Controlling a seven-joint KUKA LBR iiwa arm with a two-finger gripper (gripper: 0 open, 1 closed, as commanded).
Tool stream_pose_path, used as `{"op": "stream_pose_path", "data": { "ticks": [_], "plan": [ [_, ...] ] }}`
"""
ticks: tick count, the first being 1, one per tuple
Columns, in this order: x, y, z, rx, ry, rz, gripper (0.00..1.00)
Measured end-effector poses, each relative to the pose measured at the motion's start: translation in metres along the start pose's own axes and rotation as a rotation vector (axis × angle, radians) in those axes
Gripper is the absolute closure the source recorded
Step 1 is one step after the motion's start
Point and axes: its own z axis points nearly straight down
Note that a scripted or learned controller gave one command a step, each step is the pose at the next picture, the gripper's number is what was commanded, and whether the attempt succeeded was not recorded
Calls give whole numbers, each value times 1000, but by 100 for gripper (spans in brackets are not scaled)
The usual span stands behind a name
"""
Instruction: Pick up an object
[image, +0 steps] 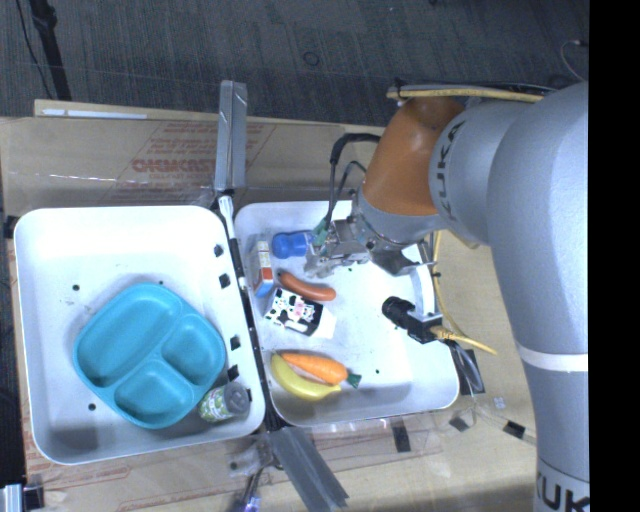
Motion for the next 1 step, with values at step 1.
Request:
{"op": "stream_pose_path", "data": {
  "ticks": [1],
  "plan": [
    [0, 0, 0, 0, 0, 0, 0]
  ]
}}
